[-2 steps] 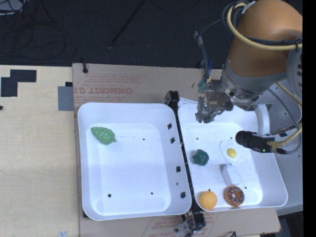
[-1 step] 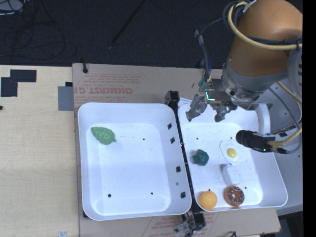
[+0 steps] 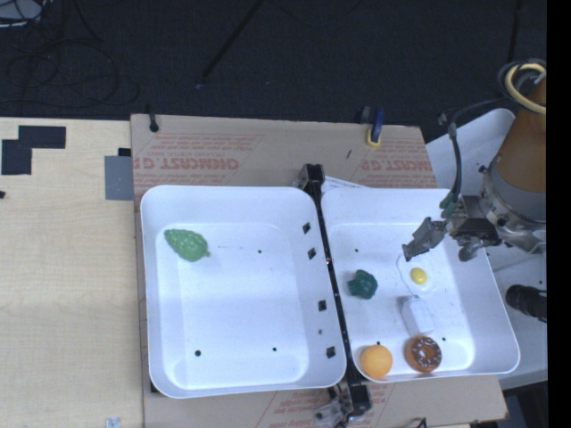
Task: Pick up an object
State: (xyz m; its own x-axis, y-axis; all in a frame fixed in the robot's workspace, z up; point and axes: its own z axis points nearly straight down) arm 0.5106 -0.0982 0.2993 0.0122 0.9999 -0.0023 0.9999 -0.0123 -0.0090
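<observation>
Well, most of the free room is in the left bin, where a green leafy lump lies alone near the far left corner, its long axis running slantwise from far-left to near-right; the rest of that glossy white floor is bare. The right bin is more crowded. A dark green knobbly piece sits close to the black divider between the bins. A fried egg, flat with a yellow yolk, lies near the middle. Just nearer is a pale, whitish block, hard to make out against the plastic, its length running from far to near. Along the near rim sit a smooth orange ball and a round brown donut with speckled icing, side by side and near each other.

The pincer reaches in from the right, above the far part of the right bin, just beyond the egg. Its dark fingers point leftward and look slightly apart, with nothing between them. Cardboard lies under both bins on the surface.
</observation>
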